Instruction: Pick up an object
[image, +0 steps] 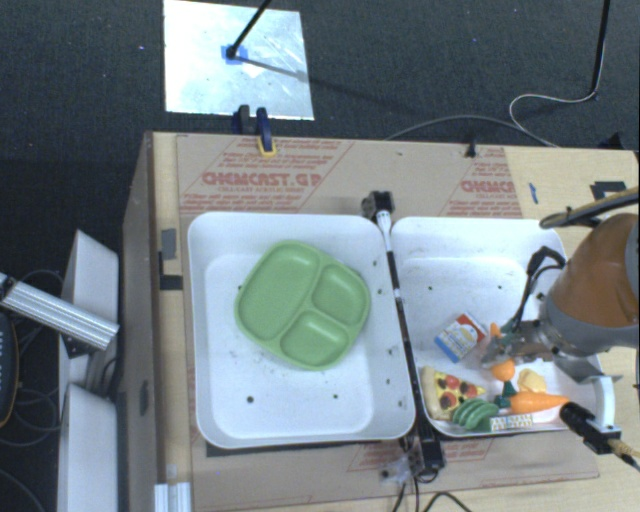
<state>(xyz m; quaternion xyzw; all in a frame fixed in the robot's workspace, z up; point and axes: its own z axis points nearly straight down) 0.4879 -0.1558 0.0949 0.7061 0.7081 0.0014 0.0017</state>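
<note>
The right bin (470, 250) holds several small toys near its front right corner: a small milk carton (460, 336), a pizza slice (452, 388), a green vegetable piece (476, 412), a carrot (535, 402) and an orange piece (504, 371). My gripper (508, 348) is down among them, just right of the carton and above the orange piece. The orange-banded wrist (600, 285) hangs over the bin's right side and hides part of the pile.
The left bin (230, 400) holds a green divided plate (303, 303). A black divider rail (395, 300) runs between the bins. A metal bar (55, 310) lies off the bench's left edge. A cable (530, 285) hangs beside the wrist.
</note>
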